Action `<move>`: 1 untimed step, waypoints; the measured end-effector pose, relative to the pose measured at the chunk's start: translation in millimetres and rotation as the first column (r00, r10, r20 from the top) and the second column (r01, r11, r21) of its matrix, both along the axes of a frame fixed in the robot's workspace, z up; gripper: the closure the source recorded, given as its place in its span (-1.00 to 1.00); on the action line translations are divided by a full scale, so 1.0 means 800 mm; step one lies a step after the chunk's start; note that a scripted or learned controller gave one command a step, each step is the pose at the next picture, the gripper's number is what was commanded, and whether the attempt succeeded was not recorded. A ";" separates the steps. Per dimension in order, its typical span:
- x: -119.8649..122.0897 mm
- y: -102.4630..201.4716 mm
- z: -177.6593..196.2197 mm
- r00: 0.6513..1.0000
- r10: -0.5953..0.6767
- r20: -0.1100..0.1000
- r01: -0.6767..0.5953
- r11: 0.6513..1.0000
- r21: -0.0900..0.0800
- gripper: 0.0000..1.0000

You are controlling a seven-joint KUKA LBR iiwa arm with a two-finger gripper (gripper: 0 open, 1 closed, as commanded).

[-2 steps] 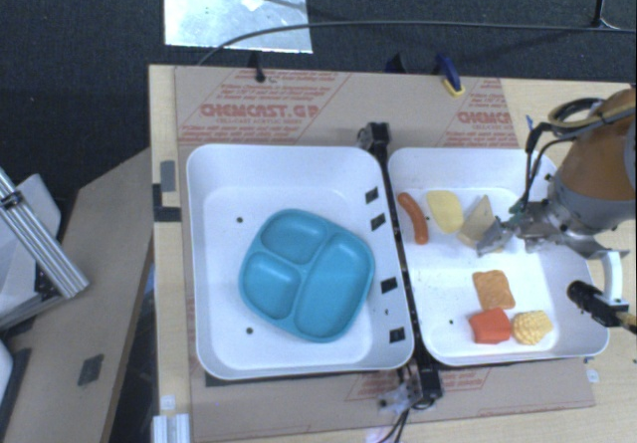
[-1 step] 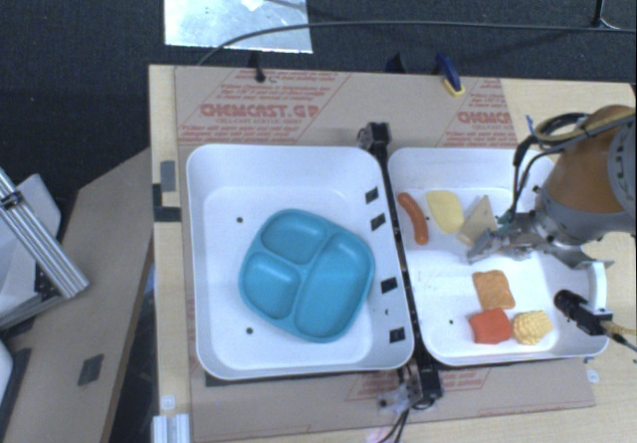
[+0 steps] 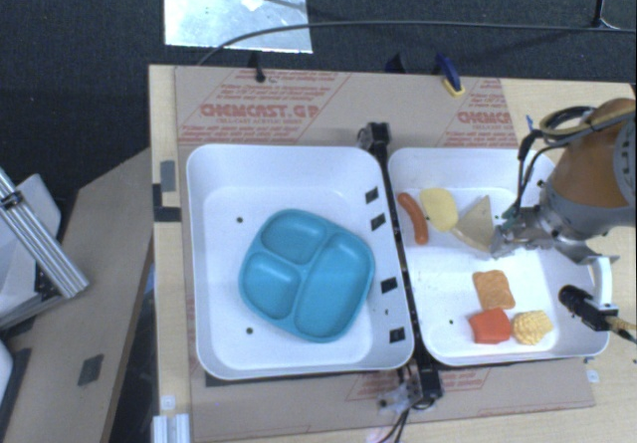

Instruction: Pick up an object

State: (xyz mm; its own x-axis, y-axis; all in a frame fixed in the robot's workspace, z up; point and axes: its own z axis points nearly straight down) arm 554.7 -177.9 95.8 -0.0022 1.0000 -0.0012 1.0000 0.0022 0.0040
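The right bin (image 3: 438,341) holds several toy foods. A red sausage (image 3: 413,217) lies at its left, with a pale yellow round piece (image 3: 438,207) beside it and a beige wedge (image 3: 478,222) to the right of that. Lower down sit an orange cracker (image 3: 493,289), a red block (image 3: 490,327) and a yellow corn piece (image 3: 532,328). My gripper (image 3: 505,234) reaches in from the right and is low at the right edge of the beige wedge, touching or almost touching it. The tip is too small to read.
The left bin (image 3: 214,232) holds a blue divided plate (image 3: 307,274). A black divider with clips (image 3: 390,252) runs between the bins. The arm's grey body and cables (image 3: 587,182) cover the right bin's far right side. A black part (image 3: 582,304) juts over the bin's right rim.
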 end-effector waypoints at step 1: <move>0.006 0.003 0.055 1.000 0.003 0.002 -0.003 1.000 0.000 1.00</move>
